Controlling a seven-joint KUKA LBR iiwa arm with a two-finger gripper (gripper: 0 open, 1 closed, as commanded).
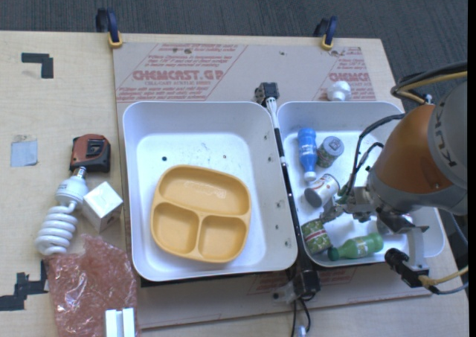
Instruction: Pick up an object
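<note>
Bench inventory, taken from above. Left bin: one yellow divided tray, three compartments, lying flat near the bin's middle. Right bin, where my arm reaches in from the right: one blue bottle lying along the bin's left part, cap end toward the near side; one small dark round tin just beside it on the right; one silver can on its side below those two; one patterned green can at the near left corner; one green bottle lying crosswise along the near wall, its neck just beside that green can. My gripper sits over the middle of this bin, between the silver can and the green bottle, close to both; whether my fingers are spread or pressed together I cannot tell, as the wrist and cables cover them, and I see no item between them. Outside the bins, on the board: one white cap-like piece beyond the right bin; two blue clamps at the far edge. On the bench to the left: one tape measure, one spiral light bulb, one white cube touching the bulb, one crumpled pink plastic bag
</note>
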